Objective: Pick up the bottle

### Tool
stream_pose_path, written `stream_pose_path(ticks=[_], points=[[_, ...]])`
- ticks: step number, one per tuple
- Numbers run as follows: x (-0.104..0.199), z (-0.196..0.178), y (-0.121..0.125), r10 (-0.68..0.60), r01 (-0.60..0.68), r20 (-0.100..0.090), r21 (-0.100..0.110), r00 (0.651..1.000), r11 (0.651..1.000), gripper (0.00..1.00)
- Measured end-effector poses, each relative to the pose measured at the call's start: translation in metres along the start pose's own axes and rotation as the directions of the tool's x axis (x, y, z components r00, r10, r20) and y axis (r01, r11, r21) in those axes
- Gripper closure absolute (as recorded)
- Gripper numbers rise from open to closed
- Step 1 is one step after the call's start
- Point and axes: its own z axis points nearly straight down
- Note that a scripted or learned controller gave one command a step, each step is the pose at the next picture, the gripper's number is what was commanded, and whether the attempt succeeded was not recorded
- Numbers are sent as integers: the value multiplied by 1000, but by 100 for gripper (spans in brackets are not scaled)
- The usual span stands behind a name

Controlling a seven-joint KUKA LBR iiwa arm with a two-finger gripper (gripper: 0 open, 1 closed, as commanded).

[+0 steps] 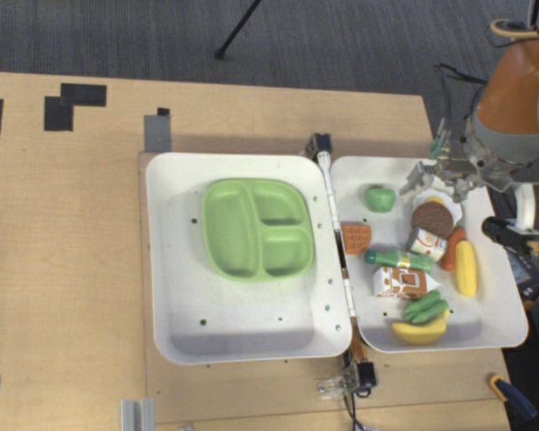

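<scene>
Hovering open-fingered over the right bin [512, 326], apparently empty, the gripper [443, 176] is risking snagging the cookie [431, 215] or carton [428, 243] crowding the bottle [398, 259].

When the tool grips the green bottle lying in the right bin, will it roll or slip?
The green bottle lies on its side and looks round, so it may roll. Its surface seems smooth, possibly slippery. The small carton touching it might shift.

The bottle [398, 259] lies hemmed between waffle [356, 237], carton [428, 243] and box [401, 282]; above it is open.
</scene>
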Motion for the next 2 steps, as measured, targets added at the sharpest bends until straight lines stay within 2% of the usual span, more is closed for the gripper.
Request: stream_pose_path(ticks=[1, 2], points=[[21, 105, 32, 152, -152, -1, 4, 988, 988, 0], [39, 122, 38, 336, -336, -1, 1, 942, 942, 0]])
